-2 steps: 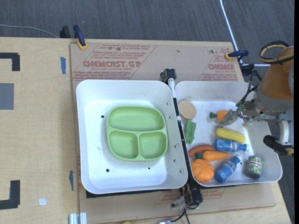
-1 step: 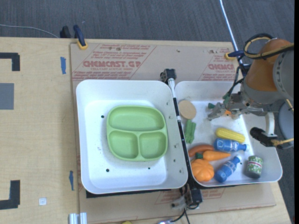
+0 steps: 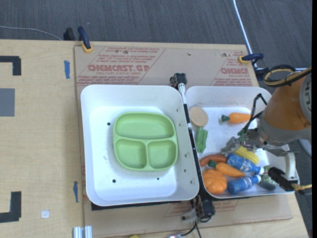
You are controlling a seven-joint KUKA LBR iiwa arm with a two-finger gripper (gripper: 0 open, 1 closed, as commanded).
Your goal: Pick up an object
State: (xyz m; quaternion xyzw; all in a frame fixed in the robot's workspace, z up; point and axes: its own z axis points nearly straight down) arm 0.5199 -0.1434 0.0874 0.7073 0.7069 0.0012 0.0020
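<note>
My gripper (image 3: 237,144) hangs low over the right bin (image 3: 218,99), above a heap of toy food at the bin's front. Directly beneath and beside it lie a yellow corn cob (image 3: 247,156) and a blue bottle (image 3: 243,164). An orange carrot (image 3: 229,169), a round orange pumpkin (image 3: 215,181) and a second blue bottle (image 3: 243,183) sit just in front. A small carrot with a green top (image 3: 237,117) lies at the back of the bin. Near the bin's left wall are a wooden disc (image 3: 198,116) and a green pod (image 3: 201,140). I see nothing held.
The left bin (image 3: 94,133) holds a light green divided plate (image 3: 145,141). A dark clamp (image 3: 178,79) sits at the back where the two bins meet. The arm's orange band (image 3: 287,108) and wrist cover the right bin's right side. Cables run at the far right.
</note>
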